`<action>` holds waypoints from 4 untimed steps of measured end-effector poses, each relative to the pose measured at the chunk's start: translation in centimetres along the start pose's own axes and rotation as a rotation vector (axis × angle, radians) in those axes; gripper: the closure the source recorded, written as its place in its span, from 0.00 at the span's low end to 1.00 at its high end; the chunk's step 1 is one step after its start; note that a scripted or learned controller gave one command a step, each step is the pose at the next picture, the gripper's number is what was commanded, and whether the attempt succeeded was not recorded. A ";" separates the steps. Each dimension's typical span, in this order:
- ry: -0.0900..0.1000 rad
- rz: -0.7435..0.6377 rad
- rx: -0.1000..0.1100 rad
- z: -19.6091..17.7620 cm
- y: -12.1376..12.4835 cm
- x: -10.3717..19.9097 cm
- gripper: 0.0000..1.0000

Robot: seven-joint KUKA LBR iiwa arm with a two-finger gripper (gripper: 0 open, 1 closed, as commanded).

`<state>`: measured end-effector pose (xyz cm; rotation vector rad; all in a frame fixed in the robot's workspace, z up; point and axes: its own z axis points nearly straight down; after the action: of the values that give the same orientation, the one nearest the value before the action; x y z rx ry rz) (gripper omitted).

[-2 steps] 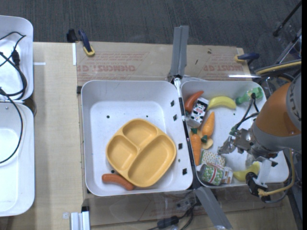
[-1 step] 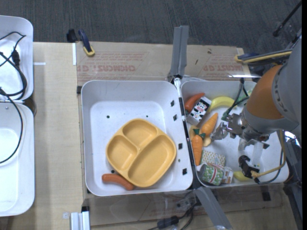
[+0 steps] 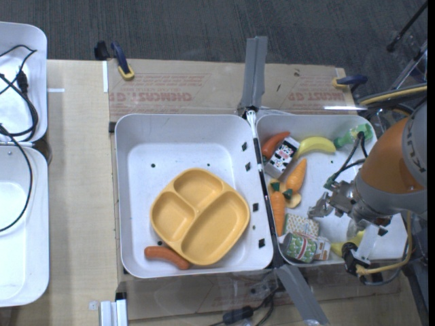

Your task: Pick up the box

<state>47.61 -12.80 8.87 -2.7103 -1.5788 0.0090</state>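
While the metal two-finger gripper [image 3: 325, 204] hangs low in the right white bin [image 3: 307, 121], finger spread cannot be told. Small black-and-white cow-print box [image 3: 283, 157] lies well apart by the bin's left wall, between orange carrots [image 3: 293, 176] and yellow banana [image 3: 315, 145].

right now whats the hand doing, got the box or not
Hand: over the right bin, above the box; grip state cannot be told.

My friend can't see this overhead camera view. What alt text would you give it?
A grey-and-orange robot arm reaches into the right white bin of toy food, including a small box, carrots and a banana. The left bin holds a yellow divided plate and a sausage.
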 end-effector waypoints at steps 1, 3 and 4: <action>-0.001 0.015 -0.002 -0.1 5.6 4.3 0.00; -0.001 -0.196 0.003 -0.7 -0.2 0.6 1.00; -0.001 -0.196 0.003 -0.7 -0.2 0.6 0.00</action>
<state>47.78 -12.20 9.52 -2.5407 -1.8345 0.0115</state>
